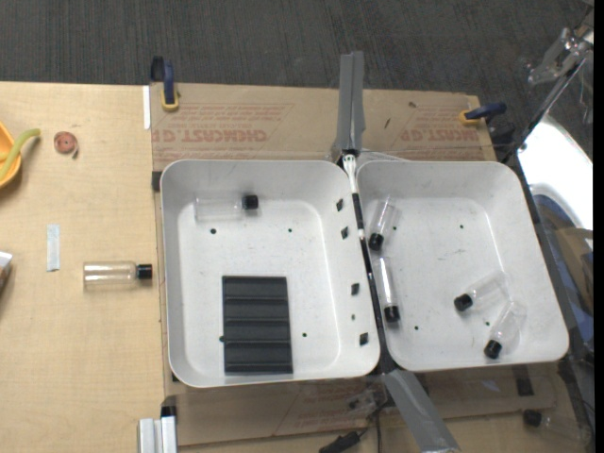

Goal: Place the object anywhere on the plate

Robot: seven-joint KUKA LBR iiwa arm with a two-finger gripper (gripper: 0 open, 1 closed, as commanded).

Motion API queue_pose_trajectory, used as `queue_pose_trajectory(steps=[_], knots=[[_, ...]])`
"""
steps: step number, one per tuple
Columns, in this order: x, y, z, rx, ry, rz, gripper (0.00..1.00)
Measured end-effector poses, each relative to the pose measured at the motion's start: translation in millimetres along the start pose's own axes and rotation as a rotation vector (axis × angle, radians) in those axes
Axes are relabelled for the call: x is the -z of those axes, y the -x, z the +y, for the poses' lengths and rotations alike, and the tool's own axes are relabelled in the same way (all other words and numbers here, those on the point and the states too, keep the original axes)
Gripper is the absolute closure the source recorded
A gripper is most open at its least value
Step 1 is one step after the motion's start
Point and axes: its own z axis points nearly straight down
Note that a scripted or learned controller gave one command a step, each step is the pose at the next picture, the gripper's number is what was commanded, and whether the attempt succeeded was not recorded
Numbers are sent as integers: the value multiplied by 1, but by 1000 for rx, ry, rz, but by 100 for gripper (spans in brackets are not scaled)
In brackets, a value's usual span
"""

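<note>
The left bin (175, 253) held a black ridged plate (255, 324), lying flat in its lower middle part. A clear vial (225, 207) with a black cap lay on its side in the upper left of the same bin, cap pointing toward the frame's right, well apart from the plate and not touching it. The right bin (528, 253) held four more clear, black-capped vials: one (380, 225) against the left wall near the top, another (385, 291) just below it along the same wall, and a pair (477, 293) (505, 333) lying near each other in the lower right corner. Outside the bins, at the left of the frame, one more vial (113, 273) lay on the wooden bench (85, 347), its cap toward the left bin. A small reddish disc (64, 142) sat in the upper left, near a yellow object (9, 159) cut off by the frame's edge. Whether the pincer was apart or together could not be told.
</note>
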Motion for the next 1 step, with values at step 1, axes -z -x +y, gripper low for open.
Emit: queue_pose_trajectory(steps=[1], knots=[[7, -20, -20, -565, -1, 0, 0]])
